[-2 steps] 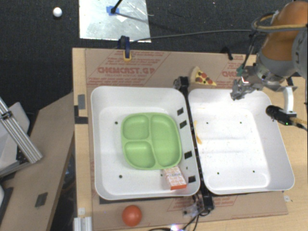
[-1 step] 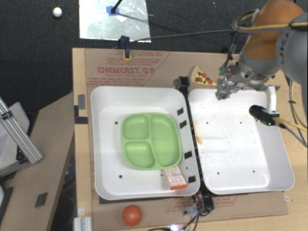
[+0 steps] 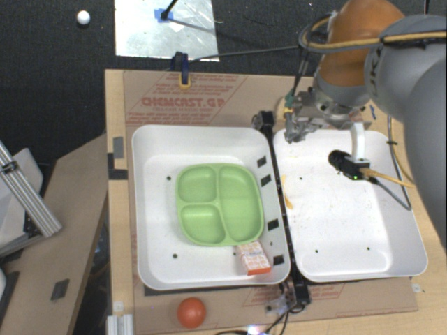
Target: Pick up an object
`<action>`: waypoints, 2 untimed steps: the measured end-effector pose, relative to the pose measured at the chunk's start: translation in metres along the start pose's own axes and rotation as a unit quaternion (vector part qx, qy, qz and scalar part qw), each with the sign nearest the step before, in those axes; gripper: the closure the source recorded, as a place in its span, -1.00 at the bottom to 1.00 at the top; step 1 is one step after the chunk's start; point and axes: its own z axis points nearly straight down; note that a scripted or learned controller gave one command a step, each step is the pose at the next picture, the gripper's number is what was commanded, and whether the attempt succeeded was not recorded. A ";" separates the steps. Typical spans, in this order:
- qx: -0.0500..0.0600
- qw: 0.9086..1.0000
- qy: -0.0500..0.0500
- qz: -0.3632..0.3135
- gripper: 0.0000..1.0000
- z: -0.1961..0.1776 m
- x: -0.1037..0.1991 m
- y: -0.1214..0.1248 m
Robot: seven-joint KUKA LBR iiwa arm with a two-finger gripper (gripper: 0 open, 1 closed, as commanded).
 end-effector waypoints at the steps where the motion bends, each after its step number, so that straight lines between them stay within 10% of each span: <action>1: -0.001 1.000 0.000 0.000 1.00 0.003 0.051 0.013; 2: -0.001 1.000 0.000 0.000 1.00 -0.011 0.098 0.014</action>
